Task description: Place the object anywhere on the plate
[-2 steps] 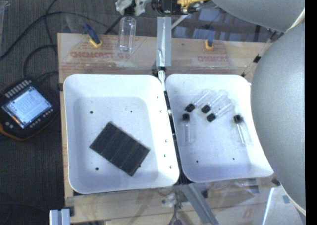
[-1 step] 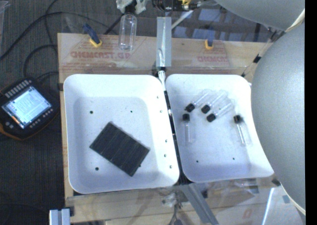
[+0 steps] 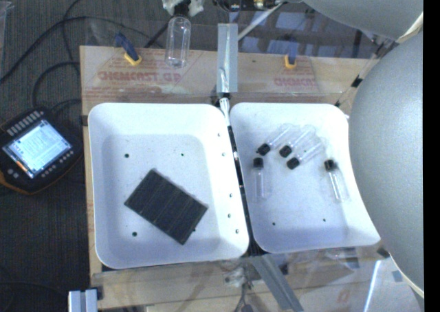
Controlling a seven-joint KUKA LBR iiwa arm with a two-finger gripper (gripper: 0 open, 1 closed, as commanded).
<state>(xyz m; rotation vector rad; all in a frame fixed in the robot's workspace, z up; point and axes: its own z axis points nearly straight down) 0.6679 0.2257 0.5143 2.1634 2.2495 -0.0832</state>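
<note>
My gripper (image 3: 181, 7) is at the top of the view, beyond the back edge of the left bin. A clear glass vial (image 3: 177, 42) hangs upright from it, its top gripped between the fingers. The plate (image 3: 166, 206), a dark ribbed rectangle lying at a slant, rests on the floor of the left bin (image 3: 110, 166) toward the front. In the image, the vial is well above the plate and slightly to its right.
The right bin (image 3: 344, 228) holds several clear vials with black caps (image 3: 285, 151), clustered at its back half. A metal bracket (image 3: 227, 63) stands behind the seam between the bins. A handheld pendant (image 3: 38, 147) lies left of the bench.
</note>
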